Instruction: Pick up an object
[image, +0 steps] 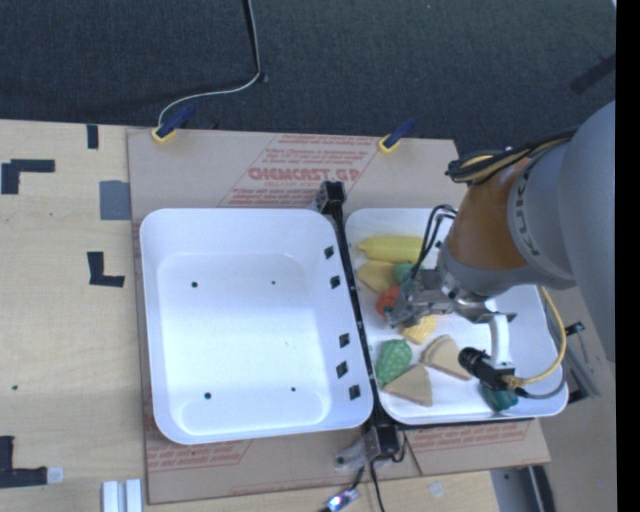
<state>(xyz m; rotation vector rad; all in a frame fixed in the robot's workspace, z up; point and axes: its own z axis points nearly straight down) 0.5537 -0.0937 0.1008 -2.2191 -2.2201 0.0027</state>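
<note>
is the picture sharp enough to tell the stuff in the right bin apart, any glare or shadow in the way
Camera view: lighting is even and soft, with no hard glare on the left bin. The image is low in detail, so items in the right bin blur into each other; the banana and green piece read mainly by colour. The arm covers part of that bin and shades things around the gripper.

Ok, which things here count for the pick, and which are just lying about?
For the pick:
pincer
right bin
yellow banana
green piece
tan wedge

Lying about:
left bin
blue clamps
cardboard sheet
</note>
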